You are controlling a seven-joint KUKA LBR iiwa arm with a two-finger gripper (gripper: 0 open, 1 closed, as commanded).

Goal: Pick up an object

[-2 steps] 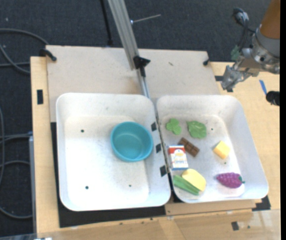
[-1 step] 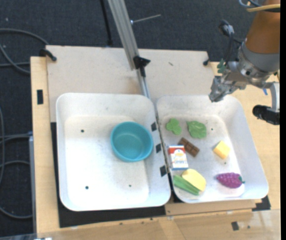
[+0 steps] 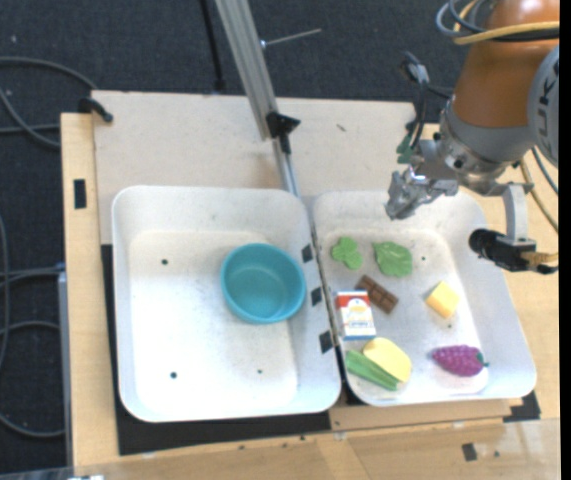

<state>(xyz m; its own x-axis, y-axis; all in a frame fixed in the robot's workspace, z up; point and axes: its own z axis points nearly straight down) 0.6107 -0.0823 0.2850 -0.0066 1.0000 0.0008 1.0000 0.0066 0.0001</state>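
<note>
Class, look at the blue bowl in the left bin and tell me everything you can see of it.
The blue bowl is a round, teal-blue dish, smooth and plastic-looking, with a plain rim and a slightly darker inside. It stands upright, mouth up, with nothing visible inside. It rests on the floor of the left white bin, towards that bin's right side, near the divide between the bins. Only the bin floor touches it.

One fixed camera looks down at a slant on the bench. It seems moderately distant; both bins sit mid-frame.
</note>
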